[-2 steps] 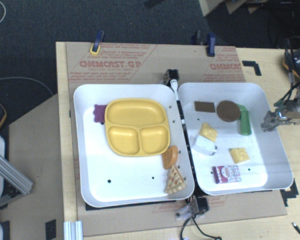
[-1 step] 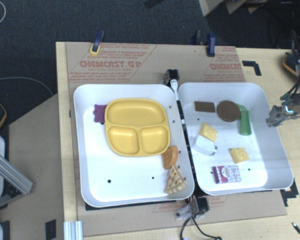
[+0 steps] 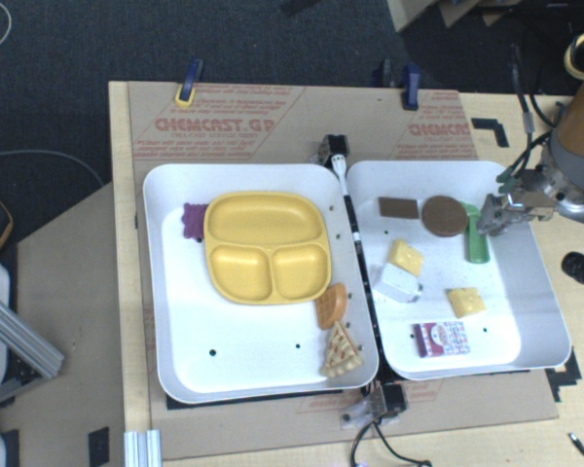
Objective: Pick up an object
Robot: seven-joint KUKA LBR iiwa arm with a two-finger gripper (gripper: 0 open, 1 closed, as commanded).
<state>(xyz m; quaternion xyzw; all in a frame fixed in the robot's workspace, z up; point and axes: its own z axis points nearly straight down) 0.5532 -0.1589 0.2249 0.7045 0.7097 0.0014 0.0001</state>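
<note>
My gripper [image 3: 491,216] hangs over the upper right part of the right bin [image 3: 535,290], reaching in from the right. It is right at the top end of a green stick [image 3: 478,245] that lies upright along the bin floor. Just left of it lies a brown round disc [image 3: 444,216], with a dark brown rectangle [image 3: 398,207] further left. Lower in the bin are a yellow wedge [image 3: 405,258], a white block [image 3: 397,284], a small yellow piece [image 3: 465,302] and a red-and-white packet [image 3: 440,339].
The left bin [image 3: 175,319] holds a yellow divided plate [image 3: 268,245], a purple item [image 3: 193,220] at its left, an orange pastry [image 3: 332,305] and a waffle piece [image 3: 342,350]. A ridge between the bins runs down the middle. Cables hang at the right.
</note>
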